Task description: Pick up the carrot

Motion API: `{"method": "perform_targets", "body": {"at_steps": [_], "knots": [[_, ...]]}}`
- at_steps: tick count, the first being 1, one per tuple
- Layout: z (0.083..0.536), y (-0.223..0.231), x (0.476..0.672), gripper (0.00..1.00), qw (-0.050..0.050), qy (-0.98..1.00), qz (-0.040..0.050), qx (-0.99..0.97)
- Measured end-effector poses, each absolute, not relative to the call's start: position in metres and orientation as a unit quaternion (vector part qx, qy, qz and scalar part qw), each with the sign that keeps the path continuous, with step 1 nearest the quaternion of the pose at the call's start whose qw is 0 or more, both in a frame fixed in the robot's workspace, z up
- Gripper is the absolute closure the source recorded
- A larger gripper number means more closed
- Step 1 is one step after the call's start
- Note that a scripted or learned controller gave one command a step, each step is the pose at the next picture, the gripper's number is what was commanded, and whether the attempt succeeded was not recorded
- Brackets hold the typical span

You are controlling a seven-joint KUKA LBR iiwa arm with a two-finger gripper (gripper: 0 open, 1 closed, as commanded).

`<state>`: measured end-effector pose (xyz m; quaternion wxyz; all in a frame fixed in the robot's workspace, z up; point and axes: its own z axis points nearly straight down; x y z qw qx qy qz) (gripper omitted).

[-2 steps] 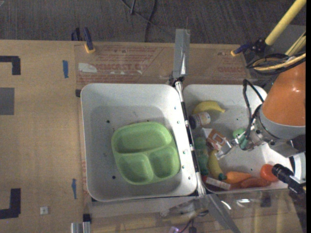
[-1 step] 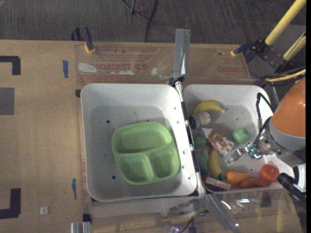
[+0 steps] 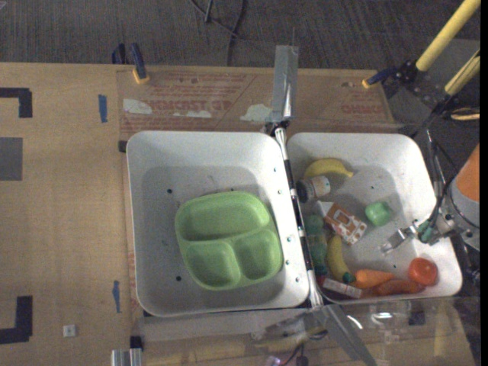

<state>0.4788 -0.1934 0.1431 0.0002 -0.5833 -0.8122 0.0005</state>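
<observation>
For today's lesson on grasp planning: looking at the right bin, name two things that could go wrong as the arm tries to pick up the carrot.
1. The carrot lies in a crowded corner, with a second orange piece and a tomato-like ball beside it; the gripper might grab the wrong one.
2. It sits close to the right bin's front wall, which could block the gripper.

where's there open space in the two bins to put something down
Left bin: bare floor around the green tray, widest behind it. Right bin: free between banana and pincer. Crowded along its left wall and front, by the carrot.
</observation>
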Motion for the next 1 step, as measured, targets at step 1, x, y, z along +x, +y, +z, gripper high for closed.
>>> {"method": "perform_targets", "body": {"at_steps": [1], "knots": [[0.1093,-0.1343,0.4784,0.0,0.003,-0.859,0.0002,-0.512]]}}
